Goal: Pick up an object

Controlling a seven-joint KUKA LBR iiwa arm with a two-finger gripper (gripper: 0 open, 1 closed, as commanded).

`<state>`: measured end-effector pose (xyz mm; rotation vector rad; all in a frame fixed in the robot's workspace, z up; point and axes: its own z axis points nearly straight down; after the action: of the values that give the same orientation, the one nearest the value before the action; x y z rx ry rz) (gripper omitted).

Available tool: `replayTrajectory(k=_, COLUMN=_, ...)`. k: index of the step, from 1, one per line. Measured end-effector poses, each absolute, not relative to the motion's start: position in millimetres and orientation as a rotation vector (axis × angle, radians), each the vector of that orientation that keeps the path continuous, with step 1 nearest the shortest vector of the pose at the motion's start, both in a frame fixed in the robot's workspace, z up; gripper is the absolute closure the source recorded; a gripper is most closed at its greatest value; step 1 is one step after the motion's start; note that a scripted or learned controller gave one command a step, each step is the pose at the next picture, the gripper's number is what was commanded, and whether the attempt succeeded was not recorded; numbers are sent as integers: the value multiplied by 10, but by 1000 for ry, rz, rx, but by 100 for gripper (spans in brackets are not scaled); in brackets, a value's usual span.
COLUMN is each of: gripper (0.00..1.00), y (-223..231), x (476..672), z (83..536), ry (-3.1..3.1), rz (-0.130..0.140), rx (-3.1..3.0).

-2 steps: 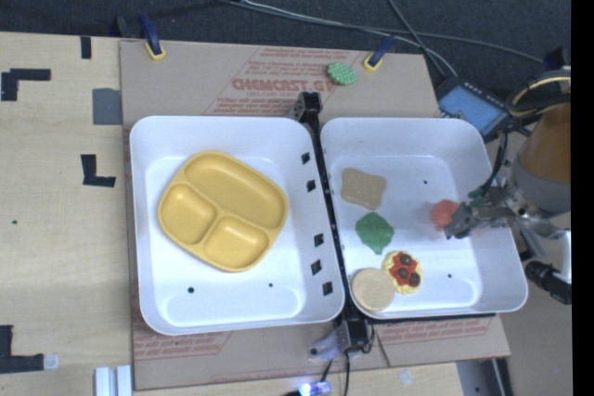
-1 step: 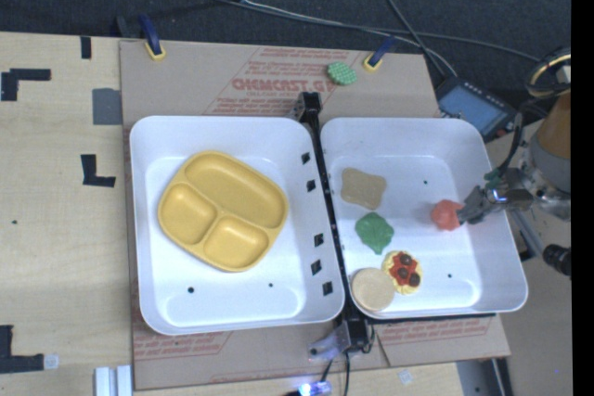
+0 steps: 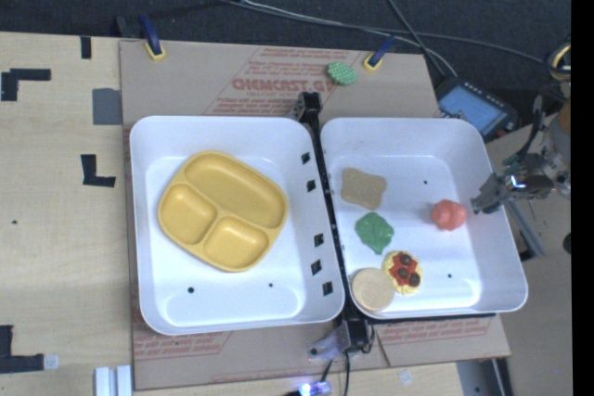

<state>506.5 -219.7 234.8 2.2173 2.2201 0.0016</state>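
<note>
Where visible, gripper [image 3: 484, 202] state unclear | tan slab [image 3: 363, 188] long axis perhaps left-right | right bin [image 3: 408, 131]

The light is even and rather dim, shadows are soft, and the whole picture is slightly blurred.
</note>
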Motion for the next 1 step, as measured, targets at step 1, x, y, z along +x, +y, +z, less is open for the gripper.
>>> replayTrajectory(k=1, gripper=100, y=-2195, x=5073, z=2561, ry=2222, rz=0, rx=2218)
